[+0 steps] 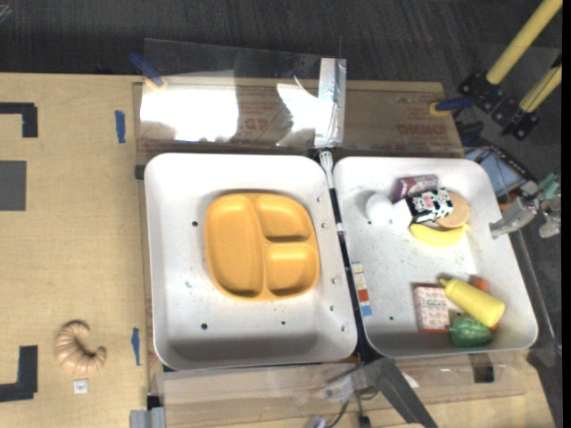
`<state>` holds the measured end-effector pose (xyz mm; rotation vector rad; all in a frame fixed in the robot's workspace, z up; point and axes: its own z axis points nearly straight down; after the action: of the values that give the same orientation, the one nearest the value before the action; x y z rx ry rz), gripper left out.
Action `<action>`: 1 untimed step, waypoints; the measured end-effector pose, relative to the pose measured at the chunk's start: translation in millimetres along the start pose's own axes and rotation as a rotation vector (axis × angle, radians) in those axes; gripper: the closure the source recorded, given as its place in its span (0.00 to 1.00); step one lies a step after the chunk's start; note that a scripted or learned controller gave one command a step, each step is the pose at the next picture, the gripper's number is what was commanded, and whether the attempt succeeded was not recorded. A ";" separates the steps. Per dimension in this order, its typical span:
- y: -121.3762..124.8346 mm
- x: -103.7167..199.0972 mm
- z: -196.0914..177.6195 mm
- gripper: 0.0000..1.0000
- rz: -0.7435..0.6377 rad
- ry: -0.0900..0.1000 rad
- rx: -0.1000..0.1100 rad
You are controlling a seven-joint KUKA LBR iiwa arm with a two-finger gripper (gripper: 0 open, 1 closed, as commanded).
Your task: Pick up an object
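Two bins sit side by side: the left bin (169, 266) carries a yellow divided tray (261, 243), the right bin (393, 257) a cluster of small toys, among them a yellow bottle (473, 300) lying apart enough (a fair pick, I judge) to descend on squarely across its narrow width. At the right edge, the gripper (522, 214) hovers beyond the rim, holding nothing; its opening I cannot tell

I see a croissant-shaped toy (80, 347) lying on the desk (62, 239) left of the bins, blue tape marks (119, 125) nearby, and clear plastic sheeting (241, 105) standing behind the left bin.
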<state>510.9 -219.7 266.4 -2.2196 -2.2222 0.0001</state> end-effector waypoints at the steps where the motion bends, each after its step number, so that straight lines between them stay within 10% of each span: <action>1: -30.6 20.8 146.3 0.00 0.163 0.002 0.009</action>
<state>480.2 -198.9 120.1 -2.3868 -2.0294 0.0078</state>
